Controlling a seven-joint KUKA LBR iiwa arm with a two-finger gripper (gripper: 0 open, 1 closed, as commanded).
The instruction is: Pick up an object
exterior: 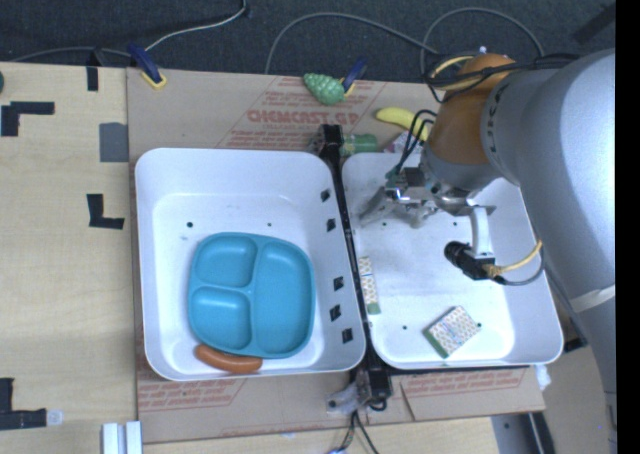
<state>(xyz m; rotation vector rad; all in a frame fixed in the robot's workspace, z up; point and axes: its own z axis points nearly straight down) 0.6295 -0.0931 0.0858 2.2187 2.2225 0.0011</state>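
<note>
The left bin (160, 182) is holding a blue divided plate (250, 294), which is lying flat toward the near side, and an orange sausage-shaped toy (228, 360) is resting just beside the plate's near edge, touching or almost touching it. Moving rightward past the black divider between the bins, a small patterned card (368, 287) is leaning at the inner wall of the right bin (520, 342). Farther right, a small speckled block with a green edge (452, 330) is lying on the bin floor near the front corner, well apart from the arm. The gripper (400, 198) is hanging low over the far part of the right bin, with the grey arm and its orange band (462, 127) looming behind it; its metal fingers (378, 206) seem to be standing slightly spread, and nothing is showing between them. Beyond the bins, a yellow banana toy (400, 118) and a green object (325, 88) are sitting on the cardboard. Judging from this, the pick is not yet made: every candidate object is lying free, so choosing one, closing on it and lifting are all remaining.
</note>
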